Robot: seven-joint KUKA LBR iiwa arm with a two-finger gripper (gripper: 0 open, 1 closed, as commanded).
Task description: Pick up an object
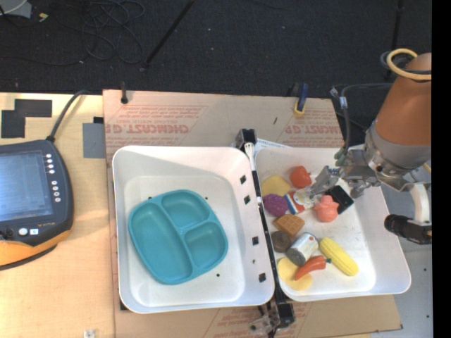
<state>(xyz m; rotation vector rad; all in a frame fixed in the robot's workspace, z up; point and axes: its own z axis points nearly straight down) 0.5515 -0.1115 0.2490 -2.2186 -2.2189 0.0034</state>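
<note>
Corn [339,256], chilli [311,266] and waffle [289,224] crowd the end effector [330,182], grip state unclear

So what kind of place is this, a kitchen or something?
Probably a robot lab, not a kitchen. A grey and orange robot arm reaches over a white bin of toy food, a control tablet sits on the bench, and cables lie on the dark floor.

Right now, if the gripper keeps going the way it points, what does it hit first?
Probably the pink toy: the gripper points down-left into the right bin, just above it. The red toy sits close beside; depth is unclear.
</note>
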